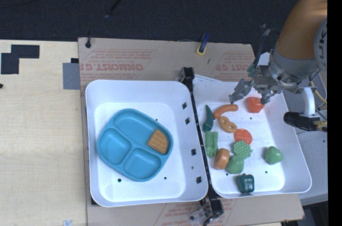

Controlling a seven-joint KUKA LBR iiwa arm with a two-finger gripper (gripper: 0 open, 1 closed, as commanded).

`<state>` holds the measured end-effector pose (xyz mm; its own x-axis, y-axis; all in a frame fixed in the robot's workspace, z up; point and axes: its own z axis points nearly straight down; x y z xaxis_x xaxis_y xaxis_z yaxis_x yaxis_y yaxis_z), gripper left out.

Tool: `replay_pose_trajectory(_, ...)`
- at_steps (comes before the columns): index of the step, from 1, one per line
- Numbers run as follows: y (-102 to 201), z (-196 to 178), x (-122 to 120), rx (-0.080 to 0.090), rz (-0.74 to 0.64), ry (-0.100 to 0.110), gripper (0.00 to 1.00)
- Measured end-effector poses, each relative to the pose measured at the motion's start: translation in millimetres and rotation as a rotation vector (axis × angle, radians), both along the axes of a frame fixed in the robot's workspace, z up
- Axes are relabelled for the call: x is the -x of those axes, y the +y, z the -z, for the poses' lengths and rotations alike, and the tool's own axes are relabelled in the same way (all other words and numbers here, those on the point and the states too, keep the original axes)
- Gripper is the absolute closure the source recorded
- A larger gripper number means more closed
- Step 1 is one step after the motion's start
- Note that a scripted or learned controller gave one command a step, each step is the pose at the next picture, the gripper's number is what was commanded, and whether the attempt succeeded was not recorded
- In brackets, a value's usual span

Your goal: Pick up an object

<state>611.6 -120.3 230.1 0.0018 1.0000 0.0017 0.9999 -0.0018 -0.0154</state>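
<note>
Overhead, we log the scene as follows.

Arm: we see the grey arm [302, 27] with its orange band reaching in from the right, over the far end of the right bin [299, 166].

Gripper: the gripper [252, 92] hangs low above the bin's far part; we see its fingers spread, one dark finger [239, 92] to the left, the other near a red-orange toy [255, 104]. Nothing sits between them.

Red-orange toy: it lies on the bin floor just beside the right finger; we cannot tell whether they touch.

Other toys in right bin: an orange sausage shape [225, 110], a pretzel-like piece [228, 125], a red tomato-like piece [242, 135], a green bumpy piece [242, 149], a green pepper [273, 154], a dark green pepper [245, 182] near the front, and a dark green pod [208, 119] by the divider.

Left bin: we note the left bin [99, 96] holds a blue divided plate [120, 142], with a waffle piece [158, 141] in its right compartment.
</note>
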Motion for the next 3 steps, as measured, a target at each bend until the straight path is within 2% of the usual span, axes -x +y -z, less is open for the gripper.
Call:
replay_pose_trajectory(1,0,-8,-2,0.002,-0.002,-0.014,0.00)
replay_pose_trajectory(2,3,41,8,0.000,-0.002,-0.009,0.00)
replay_pose_trajectory(3,-2,87,5,0.001,-0.001,-0.009,0.00)
